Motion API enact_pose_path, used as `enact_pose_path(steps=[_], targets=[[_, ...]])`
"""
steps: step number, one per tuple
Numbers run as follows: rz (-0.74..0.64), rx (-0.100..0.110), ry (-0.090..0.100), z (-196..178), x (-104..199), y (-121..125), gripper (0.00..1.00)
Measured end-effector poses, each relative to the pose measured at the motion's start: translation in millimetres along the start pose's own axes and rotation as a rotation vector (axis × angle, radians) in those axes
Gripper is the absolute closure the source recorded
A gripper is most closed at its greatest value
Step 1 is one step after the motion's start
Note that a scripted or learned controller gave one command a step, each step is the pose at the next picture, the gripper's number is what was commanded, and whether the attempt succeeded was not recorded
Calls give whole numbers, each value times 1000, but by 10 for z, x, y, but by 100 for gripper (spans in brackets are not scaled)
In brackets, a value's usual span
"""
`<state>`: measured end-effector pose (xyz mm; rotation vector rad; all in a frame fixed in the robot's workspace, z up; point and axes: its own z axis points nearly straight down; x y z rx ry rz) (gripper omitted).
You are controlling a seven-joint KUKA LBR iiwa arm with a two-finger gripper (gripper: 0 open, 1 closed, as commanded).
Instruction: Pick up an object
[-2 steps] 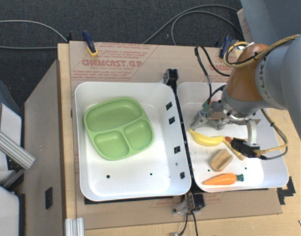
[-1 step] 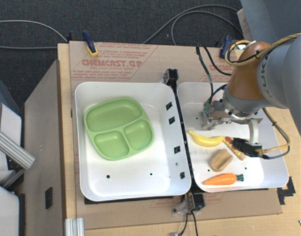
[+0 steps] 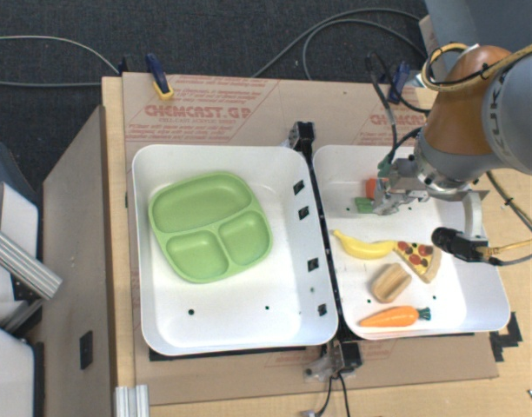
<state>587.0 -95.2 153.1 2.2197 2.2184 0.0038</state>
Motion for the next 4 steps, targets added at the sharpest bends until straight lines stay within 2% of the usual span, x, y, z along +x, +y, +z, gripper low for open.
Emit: enact_pose_path(steps=[1, 2, 4], targets=[[-3, -2, 0, -631, 5, 19, 100], [-3, 3, 1, -720, 7, 33, 100], [-8, 10, 4, -774, 945, -173, 100]])
